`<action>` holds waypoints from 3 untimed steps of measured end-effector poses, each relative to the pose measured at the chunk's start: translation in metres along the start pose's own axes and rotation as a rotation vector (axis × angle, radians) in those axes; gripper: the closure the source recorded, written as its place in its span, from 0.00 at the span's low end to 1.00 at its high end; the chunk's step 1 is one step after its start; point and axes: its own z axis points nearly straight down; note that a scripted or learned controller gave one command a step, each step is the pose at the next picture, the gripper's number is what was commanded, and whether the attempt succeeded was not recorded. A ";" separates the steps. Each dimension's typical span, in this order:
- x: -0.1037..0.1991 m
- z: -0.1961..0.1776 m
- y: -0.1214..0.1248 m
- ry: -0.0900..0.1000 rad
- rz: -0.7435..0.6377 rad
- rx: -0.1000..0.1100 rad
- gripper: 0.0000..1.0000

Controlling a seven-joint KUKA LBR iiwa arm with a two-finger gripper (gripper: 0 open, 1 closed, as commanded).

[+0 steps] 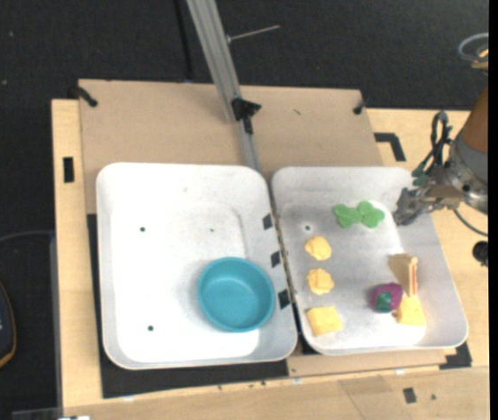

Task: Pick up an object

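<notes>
Far left of the pincer, the left bin [143,199] holds 1 blue bowl [235,293]. Nearer, in the right bin [336,186], lie 3 yellow pieces [319,249], then a green piece [358,214] just left of the pincer, and below it a purple piece [386,297] beside a tan-and-yellow piece [409,291].

The pincer [409,201] sits at the right bin's right rim, carrying nothing; whether spread or pressed together cannot be told.

Judged step: approach. Next move calls for descent onto the green piece.
</notes>
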 end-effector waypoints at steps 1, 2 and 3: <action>0.055 -0.009 -0.001 0.003 0.000 0.005 1.00; 0.098 -0.010 0.002 0.004 -0.003 0.006 1.00; 0.151 -0.019 0.000 0.005 -0.005 0.006 1.00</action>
